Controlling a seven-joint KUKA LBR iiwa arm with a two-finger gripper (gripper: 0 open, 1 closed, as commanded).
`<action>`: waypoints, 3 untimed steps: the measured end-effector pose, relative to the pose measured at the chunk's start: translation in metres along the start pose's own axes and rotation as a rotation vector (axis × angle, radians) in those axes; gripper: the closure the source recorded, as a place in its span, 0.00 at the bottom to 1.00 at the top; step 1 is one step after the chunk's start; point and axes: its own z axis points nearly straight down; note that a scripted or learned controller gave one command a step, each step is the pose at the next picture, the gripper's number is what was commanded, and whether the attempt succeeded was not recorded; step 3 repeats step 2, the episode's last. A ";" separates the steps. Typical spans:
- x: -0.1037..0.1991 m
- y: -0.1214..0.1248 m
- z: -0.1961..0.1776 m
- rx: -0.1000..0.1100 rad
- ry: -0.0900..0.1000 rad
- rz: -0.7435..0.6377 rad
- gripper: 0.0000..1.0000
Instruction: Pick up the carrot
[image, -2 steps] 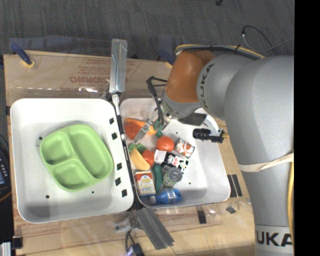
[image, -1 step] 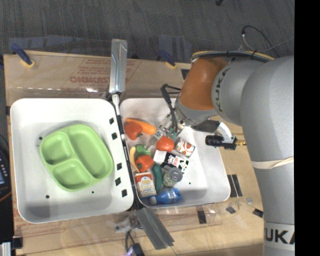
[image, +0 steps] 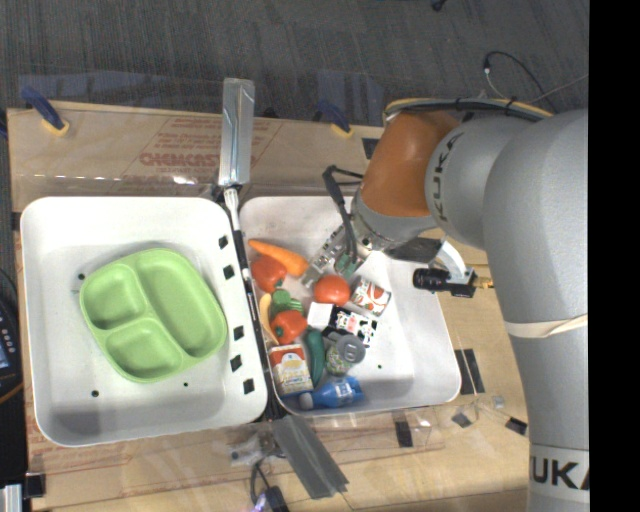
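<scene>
The carrot (image: 282, 257) is orange and tapered. It lies flat in the right bin (image: 425, 355) near the bin's upper left, with its thin end pointing up-left. My gripper (image: 335, 256) hangs below the orange wrist band, low over the bin. It is just to the right of the carrot's thick end and above a red tomato (image: 331, 291). I see nothing of the carrot lifted off the bin floor.
The right bin also holds a red pepper (image: 268, 275), an orange-red pepper (image: 289, 325), a small box (image: 291, 368), a blue bottle (image: 335, 395), a grey can (image: 347, 350) and white packets (image: 372, 295). A green divided plate (image: 152, 313) lies in the left bin (image: 50, 400).
</scene>
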 end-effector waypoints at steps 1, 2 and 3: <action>0.050 0.030 -0.095 -0.005 -0.008 -0.043 1.00; 0.081 0.039 -0.132 -0.003 -0.006 -0.070 1.00; 0.081 0.039 -0.132 -0.003 -0.006 -0.070 1.00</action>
